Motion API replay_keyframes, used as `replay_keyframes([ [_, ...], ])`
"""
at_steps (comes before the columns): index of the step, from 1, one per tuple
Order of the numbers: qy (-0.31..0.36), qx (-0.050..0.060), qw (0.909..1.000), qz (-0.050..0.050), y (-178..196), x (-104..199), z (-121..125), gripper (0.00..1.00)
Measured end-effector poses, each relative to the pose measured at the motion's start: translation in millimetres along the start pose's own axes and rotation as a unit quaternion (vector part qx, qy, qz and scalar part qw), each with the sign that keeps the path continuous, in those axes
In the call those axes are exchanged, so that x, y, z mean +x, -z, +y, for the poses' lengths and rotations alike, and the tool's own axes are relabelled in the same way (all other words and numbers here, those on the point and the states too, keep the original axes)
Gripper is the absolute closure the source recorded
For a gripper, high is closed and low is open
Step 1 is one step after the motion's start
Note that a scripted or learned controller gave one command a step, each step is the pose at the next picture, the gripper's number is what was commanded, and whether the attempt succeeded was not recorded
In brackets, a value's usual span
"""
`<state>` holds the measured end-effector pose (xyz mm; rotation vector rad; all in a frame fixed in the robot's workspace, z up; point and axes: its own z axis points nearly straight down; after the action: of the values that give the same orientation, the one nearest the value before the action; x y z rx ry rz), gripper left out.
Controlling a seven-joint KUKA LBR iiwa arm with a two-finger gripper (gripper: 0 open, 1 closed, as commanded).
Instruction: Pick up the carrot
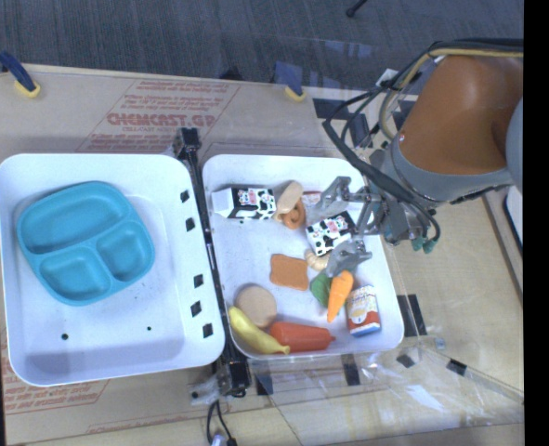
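- Orange carrot (339, 295) lies in right bin (220, 249), near its right wall, green top end by a small can (363, 309).
- Gripper (344, 221) hovers over that bin; fingers (352, 252) spread open, nothing between them, lower one just above carrot's tip.
- Left bin (14, 342) holds blue divided plate (84, 241).

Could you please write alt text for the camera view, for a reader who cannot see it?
The gripper hovers open over the right bin, just above the carrot, which lies among toy foods including a banana and milk cartons. The left bin holds a blue divided plate.
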<state>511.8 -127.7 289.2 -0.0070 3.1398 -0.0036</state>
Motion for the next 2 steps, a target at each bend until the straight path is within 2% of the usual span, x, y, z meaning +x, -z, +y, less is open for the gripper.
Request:
replay_keyframes([
  [1,0.093,-0.003,0.9957,0.004,-111,-10,-34,0.00],
  [2,0.053,0.001,0.9986,-0.007,-194,6,-41,0.00],
])
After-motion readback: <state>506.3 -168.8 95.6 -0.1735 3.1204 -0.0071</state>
